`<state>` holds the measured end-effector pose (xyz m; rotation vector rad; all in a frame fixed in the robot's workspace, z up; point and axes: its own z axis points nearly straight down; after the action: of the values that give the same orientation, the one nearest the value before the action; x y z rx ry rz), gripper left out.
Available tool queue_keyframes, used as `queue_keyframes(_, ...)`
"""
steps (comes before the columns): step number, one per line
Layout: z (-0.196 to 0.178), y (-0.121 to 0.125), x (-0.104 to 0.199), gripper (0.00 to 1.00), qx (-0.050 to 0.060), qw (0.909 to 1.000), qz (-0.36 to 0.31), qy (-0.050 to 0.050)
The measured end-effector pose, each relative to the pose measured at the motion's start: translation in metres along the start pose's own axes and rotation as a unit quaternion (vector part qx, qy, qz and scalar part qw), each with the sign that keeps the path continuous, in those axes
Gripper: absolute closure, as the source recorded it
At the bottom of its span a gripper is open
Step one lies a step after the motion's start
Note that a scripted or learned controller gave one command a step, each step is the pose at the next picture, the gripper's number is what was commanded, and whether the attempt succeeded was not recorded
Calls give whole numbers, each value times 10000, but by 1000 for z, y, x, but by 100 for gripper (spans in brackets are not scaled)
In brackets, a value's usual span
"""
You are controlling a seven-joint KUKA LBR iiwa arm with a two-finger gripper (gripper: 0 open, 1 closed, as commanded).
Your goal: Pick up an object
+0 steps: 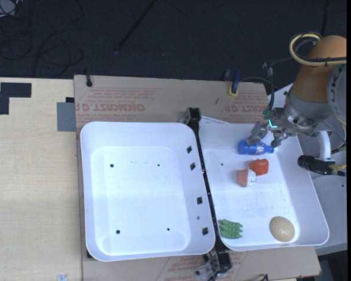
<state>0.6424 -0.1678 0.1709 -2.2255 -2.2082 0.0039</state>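
My gripper [267,137] hovers over the far part of the right bin [307,209], its two fingers spread apart and open. Just in front of and below the fingertips lies a blue cylinder-like object [254,148] on its side on the bin floor; nothing sits between the fingers. A little nearer the camera is a red and orange object with a white patch [253,172]. A green leafy object [230,229] rests at the bin's near left corner, and a tan egg-shaped object [282,228] at the near right.
The left bin [90,174] stands beside the right one, with a black divider strip [202,183] between them. Both rest on a cardboard sheet [140,101] on the wooden bench. The arm's orange band [319,69] is at the far right.
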Motion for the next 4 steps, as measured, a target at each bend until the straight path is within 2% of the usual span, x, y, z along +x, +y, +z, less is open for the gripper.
queue_keyframes(1,-9,0,-1,100,-1,10000,1,4)
queue_keyframes(2,-10,0,-1,0,2,10000,0,3)
queue_keyframes(3,-19,0,-1,100,0,10000,-1,7)
queue_keyframes(4,-19,0,-2,0,3,10000,-1,5)
